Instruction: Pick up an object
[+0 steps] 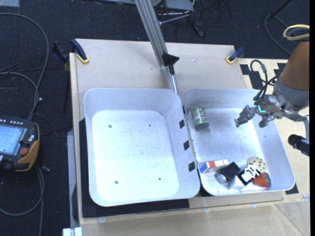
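My gripper (254,118) hangs over the right bin (231,141), near its upper right part, with its two fingers spread apart and nothing between them. A small green can (200,118) stands in that bin's upper left part, well to the gripper's left. Along the bin's front edge lie a red, white and blue box (213,165), a dark grey and black object (227,173), a black-and-white patterned item (251,172), a round beige piece (255,162) and a red object (262,181).
The left bin (133,146) sits beside the right one, with black clips along their shared rim. A metal pole (153,28) slants up from the bench's back. Yellow and blue clamps (80,53) hold the board's back corners. A handheld pendant (17,144) lies on the floor at left.
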`<action>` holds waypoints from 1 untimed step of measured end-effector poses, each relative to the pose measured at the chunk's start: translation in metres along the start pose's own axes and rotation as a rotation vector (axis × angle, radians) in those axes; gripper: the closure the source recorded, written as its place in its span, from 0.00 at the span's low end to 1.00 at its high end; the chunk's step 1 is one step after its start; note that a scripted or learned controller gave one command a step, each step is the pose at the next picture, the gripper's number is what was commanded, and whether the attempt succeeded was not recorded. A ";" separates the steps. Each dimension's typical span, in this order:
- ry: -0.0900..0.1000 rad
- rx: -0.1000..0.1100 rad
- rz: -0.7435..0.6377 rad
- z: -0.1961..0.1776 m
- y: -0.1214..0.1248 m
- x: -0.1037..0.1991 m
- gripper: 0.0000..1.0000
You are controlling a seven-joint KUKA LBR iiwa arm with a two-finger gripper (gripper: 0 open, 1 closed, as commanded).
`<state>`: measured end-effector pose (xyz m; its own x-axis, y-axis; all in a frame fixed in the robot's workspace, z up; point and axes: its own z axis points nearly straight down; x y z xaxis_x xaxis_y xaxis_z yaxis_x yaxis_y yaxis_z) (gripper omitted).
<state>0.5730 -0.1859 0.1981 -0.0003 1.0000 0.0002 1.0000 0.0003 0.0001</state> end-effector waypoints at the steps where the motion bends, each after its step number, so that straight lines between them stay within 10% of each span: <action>1: 0.000 0.000 0.000 0.000 0.000 0.000 0.00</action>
<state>0.5729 -0.1859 0.1980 -0.0003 1.0000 0.0002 1.0000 0.0003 0.0000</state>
